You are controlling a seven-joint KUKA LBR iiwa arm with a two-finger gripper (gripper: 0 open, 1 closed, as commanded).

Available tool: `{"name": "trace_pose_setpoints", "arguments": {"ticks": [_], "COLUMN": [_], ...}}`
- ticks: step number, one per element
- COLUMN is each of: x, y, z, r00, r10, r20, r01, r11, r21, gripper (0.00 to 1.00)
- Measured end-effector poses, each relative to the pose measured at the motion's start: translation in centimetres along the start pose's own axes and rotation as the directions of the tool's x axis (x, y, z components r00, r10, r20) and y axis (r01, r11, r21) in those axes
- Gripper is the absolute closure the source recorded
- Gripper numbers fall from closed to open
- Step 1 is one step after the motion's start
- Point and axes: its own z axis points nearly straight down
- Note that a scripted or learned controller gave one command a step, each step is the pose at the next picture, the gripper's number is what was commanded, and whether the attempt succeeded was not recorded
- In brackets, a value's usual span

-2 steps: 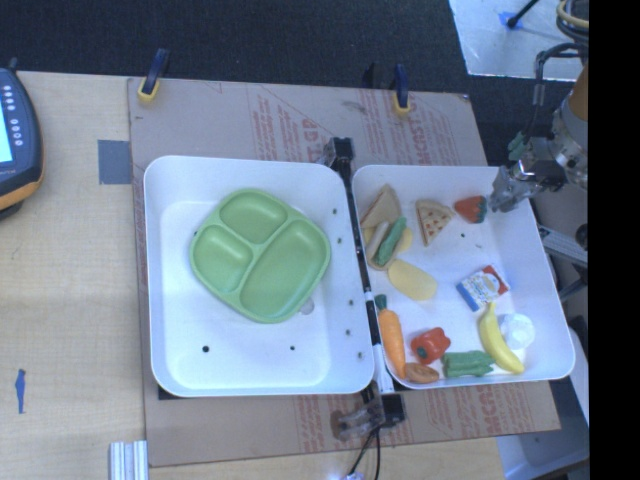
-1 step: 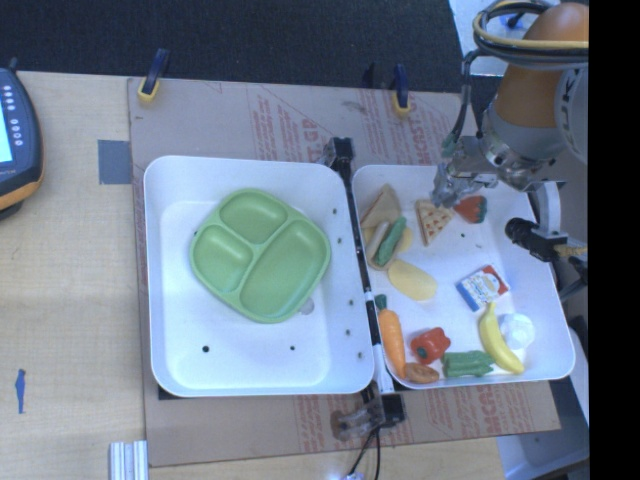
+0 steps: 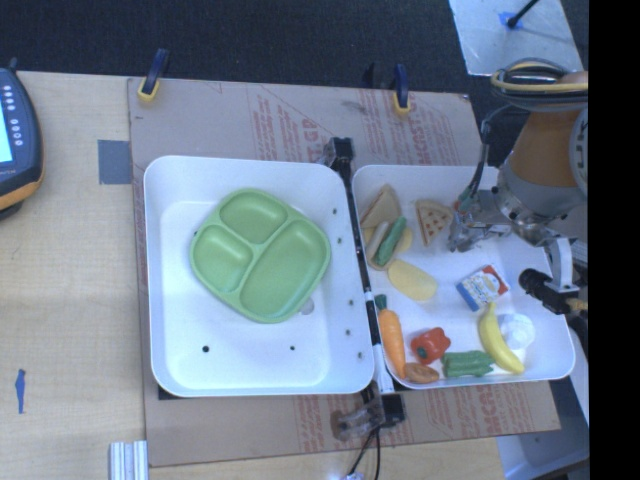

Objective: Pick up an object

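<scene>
Toy food lay scattered in the right bin (image 3: 556,370): a banana (image 3: 497,340) near the near-right corner, a red pepper (image 3: 431,344) and a green vegetable piece (image 3: 467,364) to its left, and a carrot (image 3: 391,340) along the bin's left wall. A pale yellow potato-like piece (image 3: 412,280) sat near the middle, a small blue and white carton (image 3: 481,287) to its right, and a pizza-like wedge (image 3: 432,219) and a bread slice (image 3: 381,208) toward the far side. The gripper (image 3: 468,234) hung over the far right part of that bin, just right of the wedge; whether its fingers were apart or together could not be told, and nothing showed between them. The left bin (image 3: 172,358) held a green divided plate (image 3: 262,255).
</scene>
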Motion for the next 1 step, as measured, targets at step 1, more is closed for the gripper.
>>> {"name": "trace_pose_setpoints", "arguments": {"ticks": [1], "x": [-2.50], "y": [-5.95], "z": [-4.69], "r00": [1.000], "r10": [0.001], "r20": [0.000], "r01": [-0.001], "r11": [1.000], "r21": [-0.008], "gripper": [1.00]}}
